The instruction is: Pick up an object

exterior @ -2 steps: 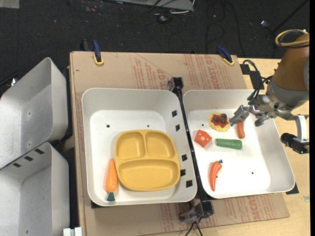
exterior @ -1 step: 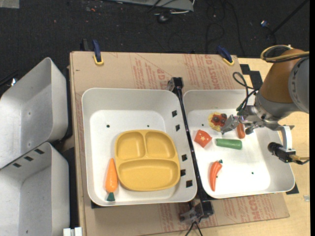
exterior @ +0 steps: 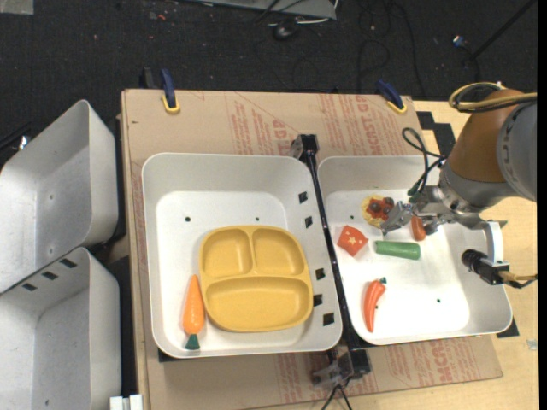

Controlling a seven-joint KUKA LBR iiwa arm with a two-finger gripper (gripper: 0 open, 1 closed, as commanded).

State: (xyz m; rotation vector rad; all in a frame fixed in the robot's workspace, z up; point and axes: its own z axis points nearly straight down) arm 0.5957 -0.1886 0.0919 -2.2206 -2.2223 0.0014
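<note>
In the right bin (exterior: 444,314) lie a red strawberry-shaped piece (exterior: 352,240), a green cucumber (exterior: 397,248), a red chili with a green stem (exterior: 373,302) and a yellow and red piece (exterior: 376,207). My gripper (exterior: 408,219) hangs low over the bin's back middle, between the yellow and red piece and the cucumber. A small orange-red piece (exterior: 418,227) lies right against the gripper's near side. Whether it sits between the fingers is too small to tell.
The left bin (exterior: 171,203) holds a yellow divided plate (exterior: 255,278) and an orange carrot (exterior: 194,307) along its left side. A black divider (exterior: 320,220) runs between the bins. The arm's grey and orange body (exterior: 487,156) looms over the right bin's back right corner.
</note>
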